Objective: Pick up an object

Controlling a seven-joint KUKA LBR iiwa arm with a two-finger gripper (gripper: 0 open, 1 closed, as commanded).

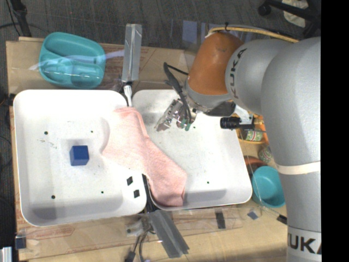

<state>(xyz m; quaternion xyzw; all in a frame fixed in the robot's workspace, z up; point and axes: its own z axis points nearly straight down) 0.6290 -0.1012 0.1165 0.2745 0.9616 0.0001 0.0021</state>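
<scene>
A small blue cube (79, 155) rests on the floor of the left bin (32, 113). A pink cloth (146, 156) drapes over the divide between the two bins, most of it lying in the right bin (218, 162). My gripper (173, 119) hangs over the upper left part of the right bin, just right of the cloth's top corner. Its fingers point down and left with nothing visible between them. The cube lies far to its left.
A teal plastic container (72, 60) sits on the bench behind the left bin. A teal bowl (268, 185) and small cluttered items stand at the right bin's right side, partly under the arm. A grey bracket (131, 53) stands between the bins at the back.
</scene>
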